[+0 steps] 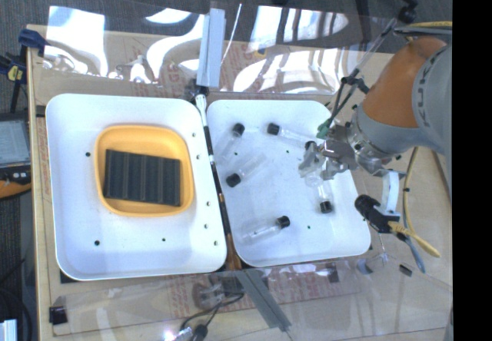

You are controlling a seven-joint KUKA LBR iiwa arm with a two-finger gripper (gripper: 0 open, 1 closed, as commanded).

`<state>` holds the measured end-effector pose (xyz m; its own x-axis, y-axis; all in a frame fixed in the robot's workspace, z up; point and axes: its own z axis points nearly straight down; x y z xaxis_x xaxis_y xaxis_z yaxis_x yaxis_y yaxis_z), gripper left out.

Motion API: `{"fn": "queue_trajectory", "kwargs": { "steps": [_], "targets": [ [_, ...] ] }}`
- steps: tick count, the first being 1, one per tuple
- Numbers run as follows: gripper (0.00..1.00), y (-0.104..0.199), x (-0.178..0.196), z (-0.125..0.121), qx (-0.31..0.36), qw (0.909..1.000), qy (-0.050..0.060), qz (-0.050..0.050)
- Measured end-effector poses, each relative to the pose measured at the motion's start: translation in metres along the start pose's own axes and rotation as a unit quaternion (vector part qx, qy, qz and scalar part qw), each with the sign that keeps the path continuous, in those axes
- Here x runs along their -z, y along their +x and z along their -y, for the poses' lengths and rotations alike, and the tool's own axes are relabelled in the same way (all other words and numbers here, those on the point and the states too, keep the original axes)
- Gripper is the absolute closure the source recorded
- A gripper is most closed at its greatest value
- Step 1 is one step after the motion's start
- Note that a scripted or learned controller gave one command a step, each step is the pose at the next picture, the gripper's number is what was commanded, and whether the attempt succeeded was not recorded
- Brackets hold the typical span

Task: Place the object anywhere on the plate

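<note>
over the right bin, near its right wall, you can see the gripper hanging low on the end of the grey arm, which reaches in from the right with its orange band showing. you cannot tell from this slanted view whether its fingers are spread or closed, as the metal parts and clear plastic blur together there.

look at what lies in that bin: several small clear vials with black caps. one vial lies just below the gripper, toward the near side, close to it but apart. another lies at the far side, left of the gripper. a third sits farther left near the far wall, a fourth lies near the left wall of the bin, and a fifth lies toward the near edge, well apart from the gripper. whether any vial sits between the fingers is not clear.

to the left, the other bin holds a yellow plate with a dark ribbed block resting on it. the plate is well apart from the gripper, across the divide between the two bins.
</note>
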<state>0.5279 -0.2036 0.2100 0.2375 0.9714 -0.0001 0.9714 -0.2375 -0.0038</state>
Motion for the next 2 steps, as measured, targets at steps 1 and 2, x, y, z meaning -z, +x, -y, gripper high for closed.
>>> {"fn": "queue_trajectory", "kwargs": {
  "steps": [1,2],
  "targets": [
    [1.0,0.022,-0.006,0.059,0.082,0.9967,0.001,-0.001],
    [1.0,0.088,0.003,0.075,0.153,0.9882,0.001,0.0]
  ]
}}
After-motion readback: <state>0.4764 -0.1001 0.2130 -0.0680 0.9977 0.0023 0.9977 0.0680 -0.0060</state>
